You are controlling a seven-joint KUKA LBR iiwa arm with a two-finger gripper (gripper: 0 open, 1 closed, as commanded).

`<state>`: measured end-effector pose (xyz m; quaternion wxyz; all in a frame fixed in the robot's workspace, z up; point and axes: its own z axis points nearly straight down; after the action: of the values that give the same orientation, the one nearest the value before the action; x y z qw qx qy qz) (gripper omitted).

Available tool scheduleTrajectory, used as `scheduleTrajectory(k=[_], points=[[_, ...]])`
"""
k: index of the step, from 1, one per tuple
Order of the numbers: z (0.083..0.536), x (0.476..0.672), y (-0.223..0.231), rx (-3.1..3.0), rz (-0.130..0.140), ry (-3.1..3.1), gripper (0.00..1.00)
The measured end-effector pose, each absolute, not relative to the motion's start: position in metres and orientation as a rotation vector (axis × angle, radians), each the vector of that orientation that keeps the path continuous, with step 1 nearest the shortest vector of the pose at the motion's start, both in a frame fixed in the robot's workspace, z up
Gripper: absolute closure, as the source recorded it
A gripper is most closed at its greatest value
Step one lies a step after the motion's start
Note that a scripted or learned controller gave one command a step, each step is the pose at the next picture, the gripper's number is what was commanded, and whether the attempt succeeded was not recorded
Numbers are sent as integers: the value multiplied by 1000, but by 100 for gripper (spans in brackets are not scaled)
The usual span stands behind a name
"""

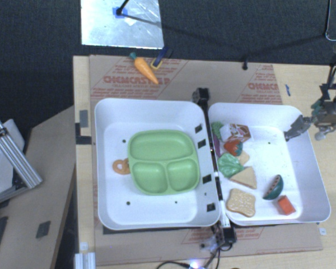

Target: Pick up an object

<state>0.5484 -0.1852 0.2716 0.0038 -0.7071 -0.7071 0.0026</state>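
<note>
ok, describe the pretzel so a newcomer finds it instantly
Start at the left white bin, which holds a green divided tray. Just off the tray's left edge, on the bin floor, lies the pretzel: small, tan-orange and looped, the lone loose item in that bin.

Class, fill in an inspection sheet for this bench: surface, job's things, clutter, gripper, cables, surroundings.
Surface: two shallow white bins on brown cardboard.
Job's things: right bin holds toy foods, including a tan toast slice and an orange-red block; left bin holds a green sectioned tray and a small brown pretzel.
Clutter: orange toy carrot on the cardboard.
Gripper: two-finger gripper at right bin's far right rim.
Cables: black cable behind the bench.
Surroundings: silver sheet.
</note>
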Motion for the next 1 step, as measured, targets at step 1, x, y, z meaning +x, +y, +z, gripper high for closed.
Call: scheduleTrajectory(k=[1], points=[[278,550,-185,-2219,-1,-2226,0]])
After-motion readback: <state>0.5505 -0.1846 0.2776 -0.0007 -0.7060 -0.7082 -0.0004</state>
